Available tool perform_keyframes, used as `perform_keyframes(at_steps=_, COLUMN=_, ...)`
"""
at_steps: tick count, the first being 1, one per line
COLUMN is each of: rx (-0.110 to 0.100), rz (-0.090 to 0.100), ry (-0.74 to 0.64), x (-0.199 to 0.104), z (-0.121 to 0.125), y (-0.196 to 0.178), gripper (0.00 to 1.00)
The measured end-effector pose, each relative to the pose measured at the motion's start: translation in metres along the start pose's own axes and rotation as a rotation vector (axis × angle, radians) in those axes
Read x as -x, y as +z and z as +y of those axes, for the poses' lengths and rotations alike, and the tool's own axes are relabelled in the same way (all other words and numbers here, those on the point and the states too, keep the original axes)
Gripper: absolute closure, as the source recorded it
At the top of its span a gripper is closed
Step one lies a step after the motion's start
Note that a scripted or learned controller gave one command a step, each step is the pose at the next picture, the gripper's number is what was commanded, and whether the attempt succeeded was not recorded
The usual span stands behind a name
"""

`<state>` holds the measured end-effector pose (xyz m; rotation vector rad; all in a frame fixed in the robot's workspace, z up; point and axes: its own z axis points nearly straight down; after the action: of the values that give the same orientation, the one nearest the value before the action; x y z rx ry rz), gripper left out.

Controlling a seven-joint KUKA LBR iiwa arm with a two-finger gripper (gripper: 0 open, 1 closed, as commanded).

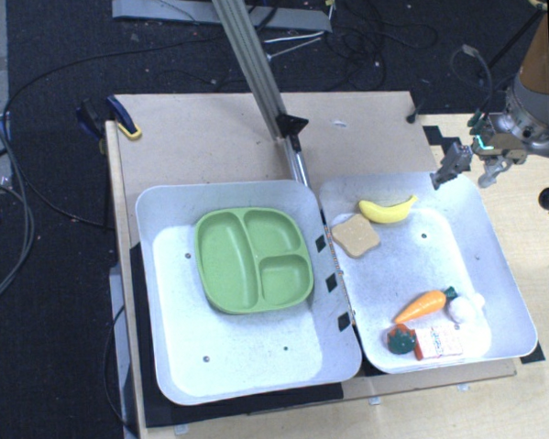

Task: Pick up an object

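Now your tool hangs spread and empty; one banana lies just left below it.

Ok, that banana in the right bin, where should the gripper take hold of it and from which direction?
Probably at the middle of the banana, coming straight down from above. It lies flat on the right bin floor with its ends curving up toward the far rim, so its thickest, evenest part is the middle. Closing across its narrow width there keeps clear of the toast slice just beside its left end. The gripper hovers past the bin's far right corner.
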<state>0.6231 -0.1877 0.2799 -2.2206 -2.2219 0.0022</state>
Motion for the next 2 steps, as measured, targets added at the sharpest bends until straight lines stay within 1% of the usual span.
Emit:
perform_keyframes(at_steps=1, rx=0.002, rz=0.000, ry=0.000, x=0.000, z=0.000, y=-0.001, gripper=0.00)
perform_keyframes(at_steps=2, rx=-0.004, rz=0.001, ry=-0.002, x=-0.009, z=0.003, y=0.057, gripper=0.00)
